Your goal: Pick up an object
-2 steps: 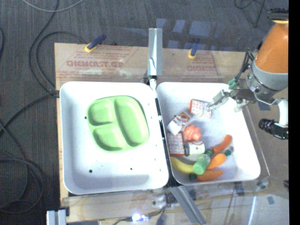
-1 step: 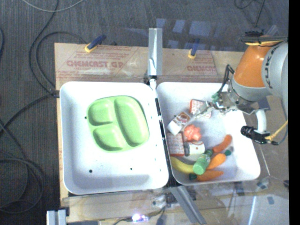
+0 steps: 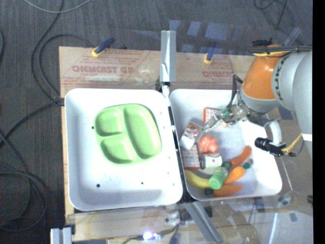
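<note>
Landmark: a green divided plate (image 3: 128, 133) with three compartments is lying in the middle of the left white bin (image 3: 81, 187), and every place below is given relative to it.

Right bin: a second white bin (image 3: 264, 184) is sitting just to the right of the plate's bin, the two touching along a shared edge.

Arm: a grey arm with an orange band (image 3: 261, 80) is reaching in from the far right, well beyond the plate, over the upper part of the right bin.

Gripper: the gripper (image 3: 223, 117) is hanging to the right of the plate, level with its upper edge, above a red and white carton (image 3: 211, 115); whether it is wide, narrow or holding anything cannot be told here, since its tip is blurring into the clutter.

Pink toy: a small pink-orange toy (image 3: 207, 144) is lying right of the plate, just below the gripper.

Small packages: a white box (image 3: 190, 134) and a flat red and white packet (image 3: 190, 159) are lying nearest the plate's right side.

Banana: a yellow banana (image 3: 195, 179) is lying right of and below the plate.

Bottle: a green bottle (image 3: 219, 177) is resting against the banana's far end.

Carrots: three orange carrots (image 3: 239, 156) (image 3: 234, 175) (image 3: 227, 189) are lying farthest right and lowest, beside the bottle.

Bench: a brown board (image 3: 117, 70) with red lettering is showing above the plate's bin.
</note>
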Action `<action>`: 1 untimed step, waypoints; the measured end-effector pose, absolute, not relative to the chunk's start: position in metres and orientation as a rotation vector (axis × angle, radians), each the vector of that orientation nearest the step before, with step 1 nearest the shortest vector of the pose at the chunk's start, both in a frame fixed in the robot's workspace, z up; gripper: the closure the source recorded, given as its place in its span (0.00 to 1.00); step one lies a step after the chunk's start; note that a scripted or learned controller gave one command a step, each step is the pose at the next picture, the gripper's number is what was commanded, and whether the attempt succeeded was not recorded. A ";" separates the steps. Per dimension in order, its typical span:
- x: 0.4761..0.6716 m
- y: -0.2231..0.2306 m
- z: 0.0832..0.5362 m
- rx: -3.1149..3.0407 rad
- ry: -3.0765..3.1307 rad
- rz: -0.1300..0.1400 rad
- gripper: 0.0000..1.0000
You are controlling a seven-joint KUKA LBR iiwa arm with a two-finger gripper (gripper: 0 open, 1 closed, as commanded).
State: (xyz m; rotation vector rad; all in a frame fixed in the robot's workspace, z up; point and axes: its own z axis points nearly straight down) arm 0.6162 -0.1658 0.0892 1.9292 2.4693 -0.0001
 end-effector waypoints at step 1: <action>0.618 -0.165 0.099 1.928 2.467 0.008 1.00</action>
